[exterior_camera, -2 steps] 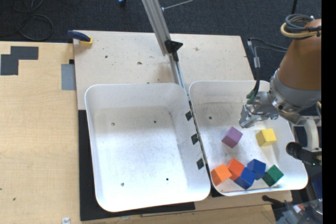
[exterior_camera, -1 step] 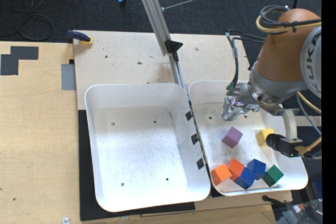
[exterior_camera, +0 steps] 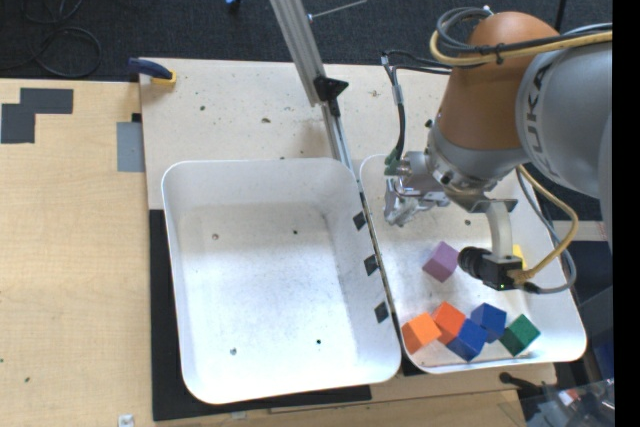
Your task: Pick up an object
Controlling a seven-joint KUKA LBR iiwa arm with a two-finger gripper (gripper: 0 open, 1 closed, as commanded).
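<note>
My gripper (exterior_camera: 402, 208) hangs over the upper left part of the right bin (exterior_camera: 566, 340), under the orange wrist band. Its metal fingers point down with nothing visible between them. A purple cube (exterior_camera: 440, 262) lies in the bin just below and right of the gripper, apart from it. At the bin's near edge sits a cluster: two orange cubes (exterior_camera: 434, 326), two blue cubes (exterior_camera: 478, 330) and a green cube (exterior_camera: 520, 334). A small yellow piece (exterior_camera: 516, 256) peeks out behind a black cable fitting.
The left bin (exterior_camera: 200, 185) stands beside the right one, with black clips (exterior_camera: 370, 264) along the shared wall. A slanted aluminium bar (exterior_camera: 296, 25) rises behind the bins. A blue and yellow clamp (exterior_camera: 152, 71) lies at the bench's far left corner.
</note>
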